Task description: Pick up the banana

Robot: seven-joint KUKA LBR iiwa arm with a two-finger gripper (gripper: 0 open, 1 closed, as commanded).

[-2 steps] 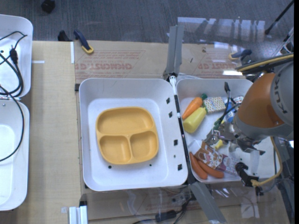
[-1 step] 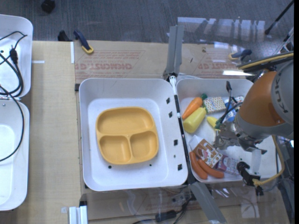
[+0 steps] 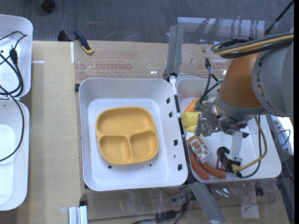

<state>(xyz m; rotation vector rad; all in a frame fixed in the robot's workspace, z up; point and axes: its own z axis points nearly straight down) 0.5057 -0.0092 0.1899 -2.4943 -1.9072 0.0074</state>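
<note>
The banana [image 3: 188, 120] is a yellow shape lying at the left side of the right bin [image 3: 266, 169], close to the wall shared with the left bin. Only its left part shows; the rest is hidden under the arm's wrist. The gripper [image 3: 204, 125] hangs low over the right bin, directly to the right of the banana and right up against it. The big grey and orange arm [image 3: 243, 85] covers much of that bin from above.
An orange piece [image 3: 190, 105] lies just behind the banana. A tan waffle-like block [image 3: 198, 147] and a reddish sausage [image 3: 206, 170] lie in front of it. The left bin [image 3: 88, 139] holds a yellow divided plate [image 3: 127, 135]. Cables loop around the arm.
</note>
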